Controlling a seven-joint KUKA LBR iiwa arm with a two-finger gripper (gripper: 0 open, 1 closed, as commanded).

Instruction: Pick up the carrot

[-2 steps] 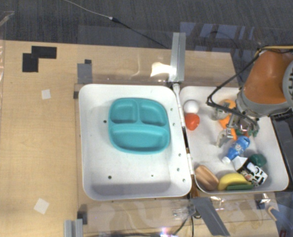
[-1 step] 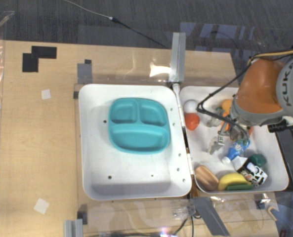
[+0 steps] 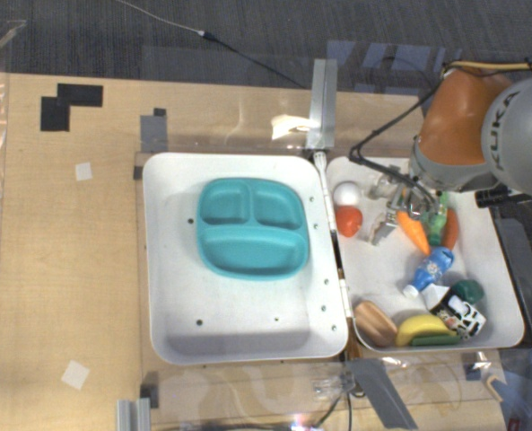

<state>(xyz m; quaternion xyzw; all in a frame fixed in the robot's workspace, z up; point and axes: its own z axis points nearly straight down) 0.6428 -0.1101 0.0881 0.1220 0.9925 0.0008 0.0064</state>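
Camera view: carrot (image 3: pixel 414 232) beside bottle (image 3: pixel 430 272).

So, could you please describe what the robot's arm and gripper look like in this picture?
The arm is grey with rounded segments, a broad orange band above the wrist and dark "KUKA" lettering. A thin black cable runs alongside it. The gripper is small, metallic and silver-grey.

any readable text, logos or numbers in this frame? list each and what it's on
"KUKA": grey lettering running down the arm's grey housing, cut off at the frame edge, so only partly legible.
Blue bottle in the right bin: its label is too small and blurred to read.
Black-and-white toy in the same bin: dark markings, no legible characters.
Nothing readable on the teal tray or the carrot.
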